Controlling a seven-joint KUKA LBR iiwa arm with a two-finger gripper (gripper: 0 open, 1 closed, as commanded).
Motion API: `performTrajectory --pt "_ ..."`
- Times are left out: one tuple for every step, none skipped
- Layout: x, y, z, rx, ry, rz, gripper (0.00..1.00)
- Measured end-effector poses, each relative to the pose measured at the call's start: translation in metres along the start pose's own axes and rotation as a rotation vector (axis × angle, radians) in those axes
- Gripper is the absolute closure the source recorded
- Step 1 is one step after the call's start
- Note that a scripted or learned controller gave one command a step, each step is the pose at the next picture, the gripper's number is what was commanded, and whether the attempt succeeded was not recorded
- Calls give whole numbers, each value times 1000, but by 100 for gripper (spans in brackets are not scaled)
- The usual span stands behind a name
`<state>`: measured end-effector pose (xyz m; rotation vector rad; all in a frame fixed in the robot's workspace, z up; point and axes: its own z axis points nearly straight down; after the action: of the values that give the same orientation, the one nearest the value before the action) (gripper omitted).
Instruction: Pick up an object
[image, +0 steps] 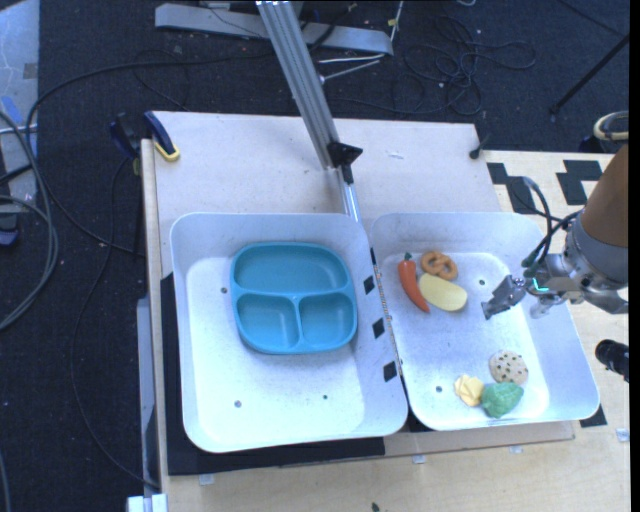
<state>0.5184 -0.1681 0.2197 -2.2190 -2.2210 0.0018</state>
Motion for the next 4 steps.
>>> performTrajectory --pt "0 0 -1 -1 0 0 0" --pt "-8 0 59 4 0 3 0" --pt "-9 -9 106 3 1 2 0" --pt "-9 -6 126 -8 -3 1 0"
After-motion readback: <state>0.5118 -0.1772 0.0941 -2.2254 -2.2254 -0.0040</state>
